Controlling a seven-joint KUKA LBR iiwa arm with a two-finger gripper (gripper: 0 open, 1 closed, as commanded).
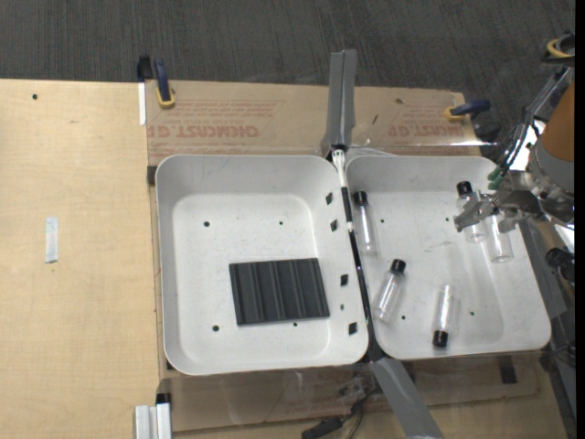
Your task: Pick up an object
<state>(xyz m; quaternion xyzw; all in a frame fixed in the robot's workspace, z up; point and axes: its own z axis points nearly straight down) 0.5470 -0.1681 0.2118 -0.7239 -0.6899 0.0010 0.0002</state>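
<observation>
Gripper [473, 213] upper right of frame, over right bin [512, 337] | jaw state: cannot tell | nearest vial [496, 238] just below-right of it, long axis near vertical in frame | nothing seen held.

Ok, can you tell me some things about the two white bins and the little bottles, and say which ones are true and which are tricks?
1. The dark ribbed panel lies in the left bin. True.
2. The right bin has clear vials with black caps, like the one by the divider. True.
3. All the vials are in the left bin. False: the ones by the middle and near the front lie in the right bin.
4. The arm reaches in from the left. False: the gripper comes in over the right bin's right side.
5. The ribbed panel is bright red. False: it is dark grey.
</observation>
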